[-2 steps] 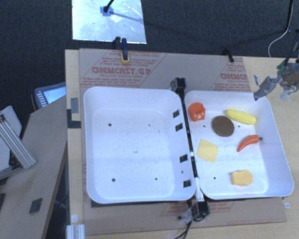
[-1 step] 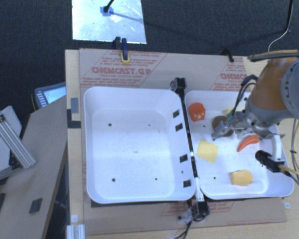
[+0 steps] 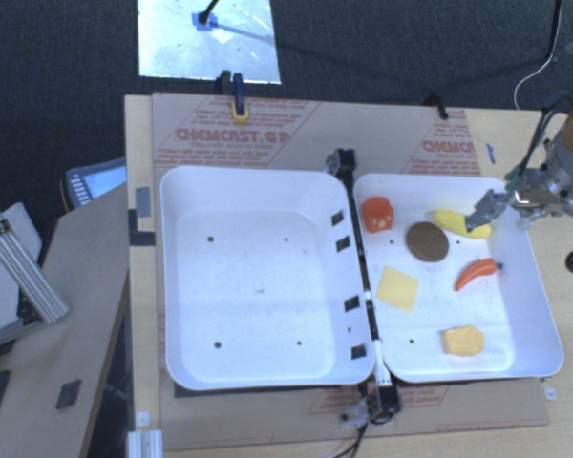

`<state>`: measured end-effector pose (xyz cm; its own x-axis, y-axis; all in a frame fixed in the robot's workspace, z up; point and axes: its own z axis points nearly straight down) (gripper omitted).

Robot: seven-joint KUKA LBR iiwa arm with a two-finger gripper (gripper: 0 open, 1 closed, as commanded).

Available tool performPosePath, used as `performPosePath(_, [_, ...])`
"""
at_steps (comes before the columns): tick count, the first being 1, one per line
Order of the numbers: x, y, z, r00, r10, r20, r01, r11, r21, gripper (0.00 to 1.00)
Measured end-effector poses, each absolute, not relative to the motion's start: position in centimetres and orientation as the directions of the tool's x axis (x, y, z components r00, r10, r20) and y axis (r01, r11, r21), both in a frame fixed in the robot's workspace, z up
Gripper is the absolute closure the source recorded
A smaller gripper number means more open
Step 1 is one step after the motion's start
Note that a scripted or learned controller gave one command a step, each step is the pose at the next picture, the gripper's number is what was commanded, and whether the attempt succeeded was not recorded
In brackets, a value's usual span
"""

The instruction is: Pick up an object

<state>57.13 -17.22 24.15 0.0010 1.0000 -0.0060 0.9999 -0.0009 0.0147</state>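
Gripper (image 3: 484, 212): right edge of frame, above right bin (image 3: 535, 351); finger state cannot be told.
Nearest item: yellow banana (image 3: 456, 223), just beside it.
Left bin (image 3: 186, 184): centre-left.

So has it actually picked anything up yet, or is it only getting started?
Nothing looks lifted yet. The pincer hangs over the right bin, right at the yellow banana-shaped piece. The brown disc, orange chilli and the others lie flat. Gripping and raising one is what's left.
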Motion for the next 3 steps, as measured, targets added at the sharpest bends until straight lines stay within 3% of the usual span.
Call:
performPosePath(1, [56.1, -9.4, 12.2, -0.010, 1.000, 0.006, 1.000, 0.010, -0.009, 0.00])
performPosePath(2, [53.7, -18.5, 23.2, 0.007, 1.000, -0.009, 1.000, -0.007, 0.012, 0.00])
performPosePath(3, [56.1, -15.8, 8.0, -0.007, 1.000, 0.001, 1.000, 0.007, 0.004, 0.00])
